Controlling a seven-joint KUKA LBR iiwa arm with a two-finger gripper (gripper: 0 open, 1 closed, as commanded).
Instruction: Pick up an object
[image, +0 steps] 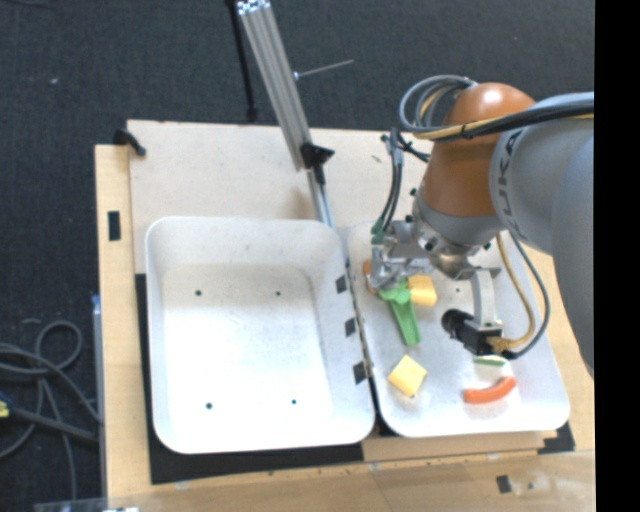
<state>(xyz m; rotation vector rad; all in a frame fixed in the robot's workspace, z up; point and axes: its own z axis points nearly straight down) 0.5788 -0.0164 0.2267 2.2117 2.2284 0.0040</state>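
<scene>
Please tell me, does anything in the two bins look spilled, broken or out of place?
Nothing stands out. The green piece, two yellow blocks and the orange piece all lie loose inside the right bin, none over its rim. The hand hangs by the green piece.

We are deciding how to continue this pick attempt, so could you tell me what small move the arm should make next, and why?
Probably a short, straight descent. The claw hangs low in the right white bin, right at the upper end of the green elongated plastic piece, beside a yellow block. Whether it already has the green piece is unclear, so it should settle lower before closing and lifting.
</scene>
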